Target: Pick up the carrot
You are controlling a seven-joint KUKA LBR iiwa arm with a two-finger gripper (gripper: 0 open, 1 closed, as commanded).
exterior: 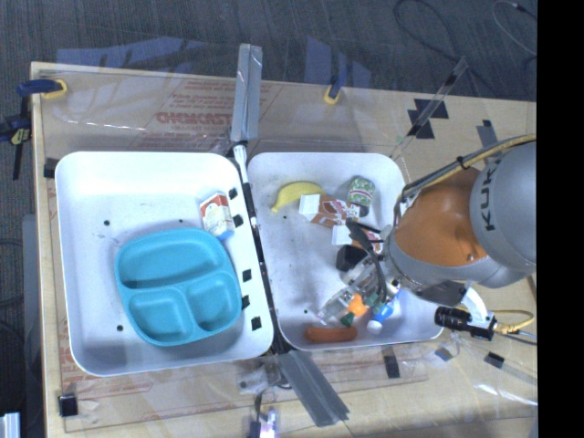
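Two shallow white bins sit side by side on the desk. The left bin holds a blue divided tray and, near its right wall, a small red-and-white carton. The right bin holds a banana, a green-labelled can, a brown packet, a sausage along the front wall, and the carrot, a small orange piece in the front right clutter.

The gripper hangs low over that clutter, just above the carrot; whether the fingers are spread or pressed together cannot be told.

The desk is pale wood under clear sheeting, with dark grey carpet beyond.
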